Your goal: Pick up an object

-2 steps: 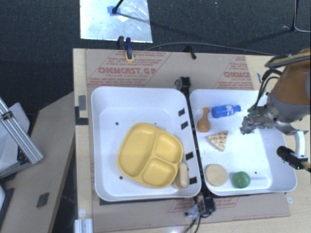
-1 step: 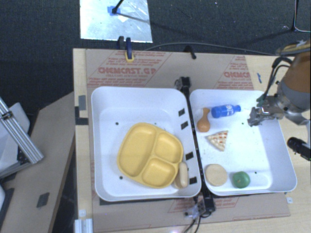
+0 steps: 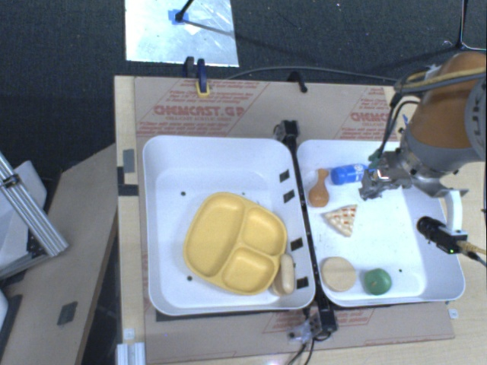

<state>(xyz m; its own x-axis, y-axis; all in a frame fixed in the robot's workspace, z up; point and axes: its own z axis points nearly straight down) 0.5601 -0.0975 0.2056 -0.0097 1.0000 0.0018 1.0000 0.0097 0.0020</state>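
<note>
bench with two white bins; right bin (image 3: pixel 437 284) holds blue bottle (image 3: pixel 348 174) by its far edge, near gripper (image 3: pixel 377 181), grip state unreadable. bottle likely light, stiff, slippery; take across its middle.

A cardboard sheet (image 3: pixel 228 101) printed with red lettering covers the counter (image 3: pixel 91 204). A yellow-and-blue clamp (image 3: pixel 201 76) grips its far edge. Beyond lies a shiny metal plate (image 3: pixel 163 21) on dark carpet (image 3: pixel 53 52).

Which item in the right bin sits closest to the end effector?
The blue bottle, right beside the end effector. The spoon, pizza slice, cookie and green ball lie farther off.
</note>
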